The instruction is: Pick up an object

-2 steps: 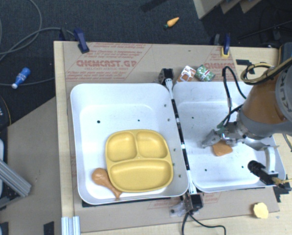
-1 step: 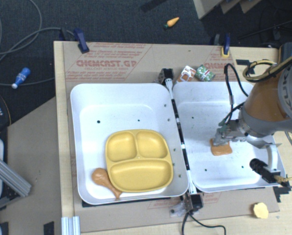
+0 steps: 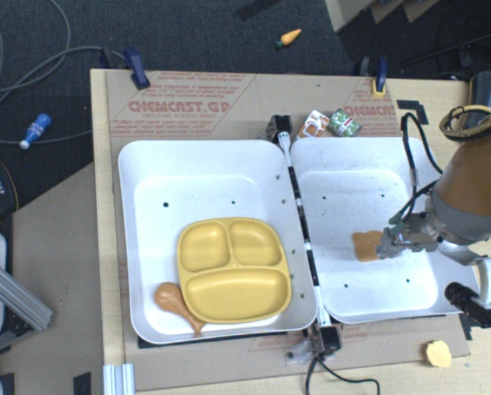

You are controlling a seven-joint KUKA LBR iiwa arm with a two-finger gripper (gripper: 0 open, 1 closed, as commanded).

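Observation:
A small tan-orange lump point(image 3: 363, 246) lies on the floor of the right bin point(image 3: 344, 188), a little right of its middle. My gripper point(image 3: 392, 243) is low in that bin, right up against the lump's right side. The arm comes in from the right above it. Part of the lump's right edge is hidden by the gripper. In the left bin point(image 3: 155, 179) sits a yellow divided plate point(image 3: 233, 268), with an orange drumstick-shaped toy point(image 3: 175, 301) at its lower left edge.
Two small packets point(image 3: 329, 123) lie on the board behind the right bin. A yellow piece point(image 3: 437, 353) rests on the bench at front right. Blue clamps point(image 3: 134, 66) hold the board's back edge. Black cable point(image 3: 414, 151) loops over the right bin's far corner.

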